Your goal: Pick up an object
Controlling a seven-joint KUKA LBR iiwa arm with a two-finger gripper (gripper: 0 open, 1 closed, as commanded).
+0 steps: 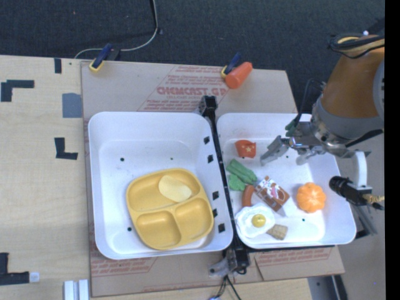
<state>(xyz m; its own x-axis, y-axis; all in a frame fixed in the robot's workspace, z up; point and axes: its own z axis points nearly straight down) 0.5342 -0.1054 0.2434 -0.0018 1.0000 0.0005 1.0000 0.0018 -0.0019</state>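
Over right bin [347, 230], gripper [289, 153] jaws spread, nothing between; you risk clutter around orange ball [310, 197] fouling descent.

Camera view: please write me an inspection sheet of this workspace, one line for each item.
Surface: two white bins side by side on cardboard.
Job's things: right bin holds orange, fried egg, green piece, red piece, wrapper.
Clutter: yellow tray in left bin; orange object behind the bins.
Hand: open, above right bin, holding nothing.
Cables: black cable at the back.
Surroundings: dark floor, wooden bench.
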